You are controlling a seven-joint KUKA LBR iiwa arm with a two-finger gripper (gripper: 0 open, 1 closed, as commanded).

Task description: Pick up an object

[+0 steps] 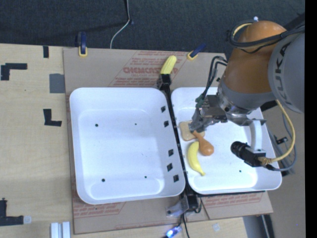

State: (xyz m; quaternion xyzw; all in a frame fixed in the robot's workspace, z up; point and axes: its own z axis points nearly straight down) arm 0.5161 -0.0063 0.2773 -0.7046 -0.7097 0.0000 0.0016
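Observation:
In the right bin (pixel 233 180) lie a yellow banana (pixel 194 158), an orange pear-shaped toy (pixel 203 145) and a tan flat piece (pixel 185 131), all close together near the bin's left wall. My gripper (pixel 198 124) hangs low over the tan piece and the neck of the orange toy, coming in from the right under the orange wrist band. Its tips sit right at these objects, and nothing is visibly lifted between them.
The left bin (pixel 119 138) stands beside the right one, split from it by a black divider edge (pixel 171 133). A yellow clamp (pixel 167 66) sits at the back of the divider. A black cylinder part (pixel 245 152) of the arm hangs over the right bin.

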